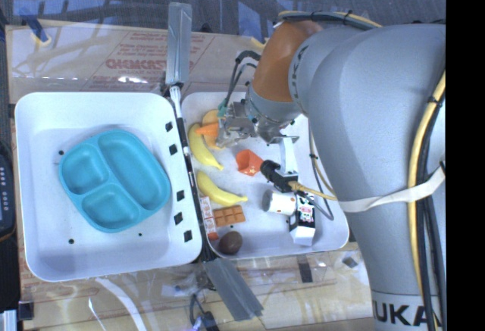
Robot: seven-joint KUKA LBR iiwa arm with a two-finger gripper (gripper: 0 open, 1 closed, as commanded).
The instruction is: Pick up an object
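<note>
arm: grey KUKA reaching in from the right, wrist down low over the top-left corner of the right bin (326, 238)
jaws: honestly can't tell if they're released or clenched, the wrist blocks my view. gripper (227, 127) sits right at the orange piece (210, 129)
target: my guess is that orange piece or the upper banana (203, 149) just beside it
other stuff: second banana (218, 190), orange block (248, 161), white cup (280, 202), brown ball (230, 242) near the front
left bin: (45, 246) blue divided plate (114, 179) lying in it
risk: stuff's crammed against the bin wall, so the jaws could clip the wall or pinch two things and slip
</note>
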